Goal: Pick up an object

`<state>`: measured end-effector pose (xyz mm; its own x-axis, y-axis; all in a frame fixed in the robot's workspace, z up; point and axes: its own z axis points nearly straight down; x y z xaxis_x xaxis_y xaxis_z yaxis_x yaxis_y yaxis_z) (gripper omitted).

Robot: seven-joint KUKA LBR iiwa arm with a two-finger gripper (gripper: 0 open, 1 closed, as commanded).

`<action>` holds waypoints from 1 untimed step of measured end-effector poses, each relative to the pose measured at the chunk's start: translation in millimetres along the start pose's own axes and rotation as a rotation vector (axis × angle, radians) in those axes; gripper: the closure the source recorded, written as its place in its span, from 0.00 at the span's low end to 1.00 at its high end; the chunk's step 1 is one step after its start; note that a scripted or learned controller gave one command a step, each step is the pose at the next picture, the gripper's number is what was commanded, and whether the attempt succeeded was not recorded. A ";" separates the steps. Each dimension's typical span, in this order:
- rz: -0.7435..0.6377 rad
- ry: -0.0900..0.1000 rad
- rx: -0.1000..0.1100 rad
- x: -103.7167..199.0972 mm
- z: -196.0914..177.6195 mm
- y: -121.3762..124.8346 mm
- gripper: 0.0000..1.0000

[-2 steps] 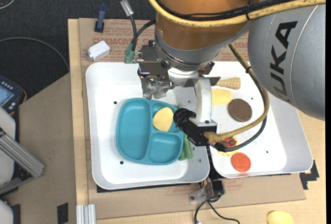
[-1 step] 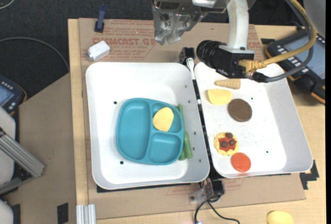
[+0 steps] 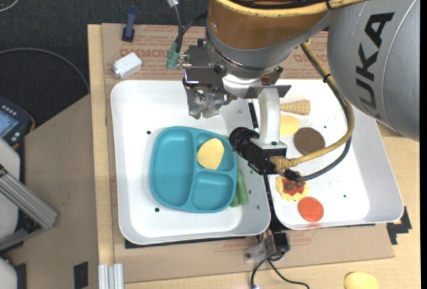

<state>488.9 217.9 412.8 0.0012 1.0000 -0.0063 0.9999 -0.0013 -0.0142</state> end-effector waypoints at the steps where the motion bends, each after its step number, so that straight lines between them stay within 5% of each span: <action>1: -0.001 0.008 -0.017 0.9 -18.2 1.8 1.00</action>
<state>491.0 218.9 431.0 0.0001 1.0000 0.0016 1.0000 -0.0001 0.0029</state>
